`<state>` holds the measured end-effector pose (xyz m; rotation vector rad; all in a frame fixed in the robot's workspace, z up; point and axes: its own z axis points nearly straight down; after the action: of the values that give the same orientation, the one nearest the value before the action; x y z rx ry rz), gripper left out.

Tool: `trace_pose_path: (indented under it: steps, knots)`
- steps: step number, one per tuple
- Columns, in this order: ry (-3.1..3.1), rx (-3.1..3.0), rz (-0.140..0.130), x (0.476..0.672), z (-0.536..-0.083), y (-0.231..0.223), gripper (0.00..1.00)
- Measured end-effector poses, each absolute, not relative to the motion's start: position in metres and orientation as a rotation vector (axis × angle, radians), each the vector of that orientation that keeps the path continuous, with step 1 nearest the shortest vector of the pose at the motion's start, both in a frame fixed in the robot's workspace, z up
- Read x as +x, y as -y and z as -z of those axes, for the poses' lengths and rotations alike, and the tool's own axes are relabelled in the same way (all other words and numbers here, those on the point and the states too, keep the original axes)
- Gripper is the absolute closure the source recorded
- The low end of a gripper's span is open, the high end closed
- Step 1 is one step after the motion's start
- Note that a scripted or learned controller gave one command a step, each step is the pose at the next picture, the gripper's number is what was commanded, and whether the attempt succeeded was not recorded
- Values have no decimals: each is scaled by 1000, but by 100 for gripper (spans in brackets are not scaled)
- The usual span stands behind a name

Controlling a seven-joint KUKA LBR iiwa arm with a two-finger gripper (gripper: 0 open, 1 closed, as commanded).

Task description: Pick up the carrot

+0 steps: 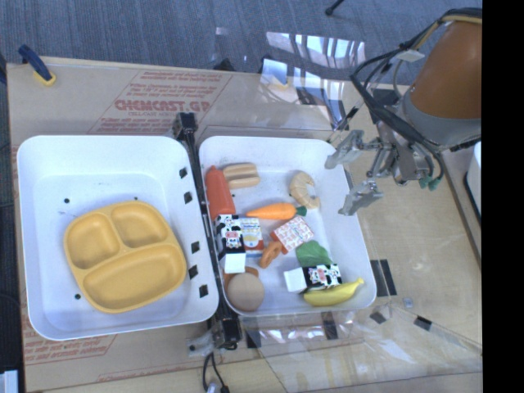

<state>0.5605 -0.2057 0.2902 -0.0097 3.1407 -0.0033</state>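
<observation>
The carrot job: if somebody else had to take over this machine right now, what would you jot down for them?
Gripper: open, holding nothing, above the right bin's right rim.
Carrot: lying in the middle of the right bin, its green end toward the gripper, beside a croissant and a small carton.
Yellow plate: in the left bin, not part of the job.
Done: nothing yet; the carrot is untouched.
Left: move over the carrot, come down, close on it, lift.

the gripper (354, 174) hangs open above the right bin's (354, 244) edge, well apart from the carrot (272, 212).
</observation>
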Motion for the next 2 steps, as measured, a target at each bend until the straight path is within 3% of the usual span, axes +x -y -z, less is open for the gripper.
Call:
trace_pose_path:
  steps: [1, 2]
  knots:
    - [-3132, -328, -8, 619, -187, 206, 0]
    - [-3087, -523, 6, 594, -97, 178, 0]
